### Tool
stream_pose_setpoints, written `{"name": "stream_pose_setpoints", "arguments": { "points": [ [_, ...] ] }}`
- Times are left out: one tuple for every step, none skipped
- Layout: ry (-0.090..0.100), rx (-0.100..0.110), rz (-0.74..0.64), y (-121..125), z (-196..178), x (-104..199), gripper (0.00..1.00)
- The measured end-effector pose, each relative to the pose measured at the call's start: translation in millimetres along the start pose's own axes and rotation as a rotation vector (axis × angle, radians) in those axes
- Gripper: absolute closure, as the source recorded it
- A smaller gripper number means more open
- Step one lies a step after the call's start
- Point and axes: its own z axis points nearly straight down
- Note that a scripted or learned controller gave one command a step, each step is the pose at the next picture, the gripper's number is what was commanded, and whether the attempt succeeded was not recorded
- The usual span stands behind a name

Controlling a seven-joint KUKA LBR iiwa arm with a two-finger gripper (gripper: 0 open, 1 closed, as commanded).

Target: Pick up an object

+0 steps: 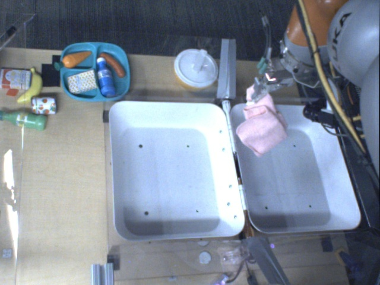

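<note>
- Two white bins sat side by side: the left bin and the right bin.
- One pink cloth hung over the right bin's back left corner, pinched at its top between the fingers of the one gripper.
- One blue tray stood behind the left bin.

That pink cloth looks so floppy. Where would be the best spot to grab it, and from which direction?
Probably from above, at the top corner of the pink cloth, where the hand is now. The cloth is soft and bunched with no firm edge, so pinching a raised fold should work better than its flat middle.
</note>
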Motion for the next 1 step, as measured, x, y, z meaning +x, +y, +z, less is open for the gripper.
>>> {"name": "stream_pose_setpoints", "arguments": {
  "points": [
    [0.001,0.003,0.04,-15.7,75.4,-53.0,1.0]
  ]
}}
